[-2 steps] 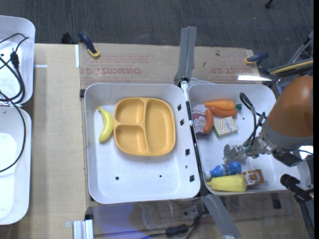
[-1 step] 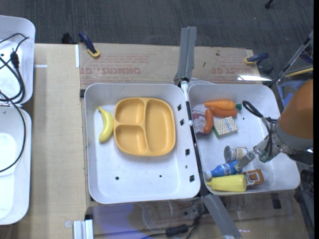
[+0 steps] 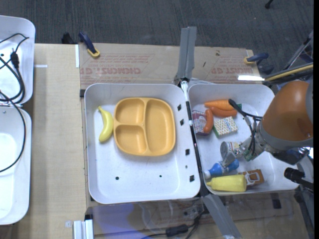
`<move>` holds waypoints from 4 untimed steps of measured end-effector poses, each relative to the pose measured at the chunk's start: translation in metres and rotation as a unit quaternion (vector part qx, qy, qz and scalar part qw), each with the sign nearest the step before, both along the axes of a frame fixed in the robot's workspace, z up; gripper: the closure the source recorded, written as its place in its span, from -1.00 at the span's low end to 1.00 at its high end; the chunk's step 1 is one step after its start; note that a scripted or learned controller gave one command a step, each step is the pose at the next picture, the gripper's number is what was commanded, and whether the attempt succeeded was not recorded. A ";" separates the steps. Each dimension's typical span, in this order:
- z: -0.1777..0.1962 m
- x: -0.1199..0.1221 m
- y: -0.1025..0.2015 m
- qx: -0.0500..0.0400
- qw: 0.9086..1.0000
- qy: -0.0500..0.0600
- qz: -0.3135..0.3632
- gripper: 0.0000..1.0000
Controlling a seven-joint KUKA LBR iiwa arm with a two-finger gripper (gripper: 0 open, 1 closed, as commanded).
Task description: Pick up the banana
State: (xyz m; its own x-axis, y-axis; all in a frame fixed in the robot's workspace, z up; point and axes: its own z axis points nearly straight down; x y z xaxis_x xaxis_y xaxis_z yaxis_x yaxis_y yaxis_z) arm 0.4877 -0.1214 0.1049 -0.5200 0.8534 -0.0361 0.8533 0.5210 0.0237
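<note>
The yellow banana (image 3: 105, 124) lies in the left bin (image 3: 139, 183), against the left rim of a yellow divided plate (image 3: 145, 126). It curves along the plate's edge and nothing covers it. My gripper (image 3: 238, 151) is low in the right bin (image 3: 279, 183), far to the right of the banana, right beside a silver can (image 3: 228, 152). The orange band of the arm (image 3: 291, 113) rises above it at the right.
The right bin also holds a carrot (image 3: 220, 106), a sausage (image 3: 208, 121), a green-edged box (image 3: 225, 126), a blue bottle (image 3: 219, 169), a yellow squeeze bottle (image 3: 228, 183) and a brown item (image 3: 255, 177). A divider wall (image 3: 188, 128) separates the bins.
</note>
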 end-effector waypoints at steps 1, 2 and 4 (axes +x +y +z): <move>0.001 0.007 -0.012 0.007 0.999 0.011 0.035 -1.00; 0.000 0.000 -0.006 0.000 0.997 0.003 0.079 -1.00; 0.008 -0.009 0.015 -0.001 0.893 0.020 0.450 -1.00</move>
